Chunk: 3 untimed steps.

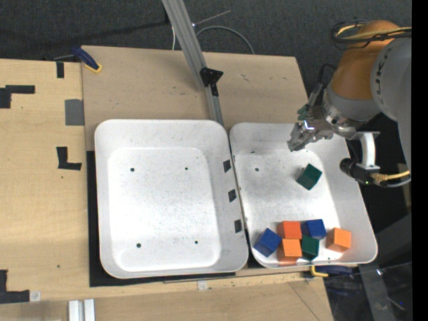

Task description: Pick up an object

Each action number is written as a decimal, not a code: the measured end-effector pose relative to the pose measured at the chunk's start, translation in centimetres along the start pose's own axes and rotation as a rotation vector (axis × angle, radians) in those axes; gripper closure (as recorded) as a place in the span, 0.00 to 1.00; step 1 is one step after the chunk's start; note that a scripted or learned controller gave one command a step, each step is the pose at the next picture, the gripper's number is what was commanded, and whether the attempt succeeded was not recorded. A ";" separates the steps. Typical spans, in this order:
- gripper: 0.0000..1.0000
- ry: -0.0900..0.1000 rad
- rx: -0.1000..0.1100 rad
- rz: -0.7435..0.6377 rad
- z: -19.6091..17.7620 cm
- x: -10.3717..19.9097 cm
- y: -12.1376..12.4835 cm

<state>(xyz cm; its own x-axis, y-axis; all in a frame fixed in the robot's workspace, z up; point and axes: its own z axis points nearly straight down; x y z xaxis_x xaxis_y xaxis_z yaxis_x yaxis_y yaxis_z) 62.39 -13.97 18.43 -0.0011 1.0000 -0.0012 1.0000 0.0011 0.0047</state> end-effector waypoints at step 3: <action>1.00 0.003 0.006 -0.005 -3.7 10.2 -0.4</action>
<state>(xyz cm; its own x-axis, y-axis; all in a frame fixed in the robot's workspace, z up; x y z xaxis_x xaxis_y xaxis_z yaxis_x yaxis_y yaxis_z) 61.93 -3.74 22.15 -0.0060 1.0000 0.0021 1.0000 0.0060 -0.0014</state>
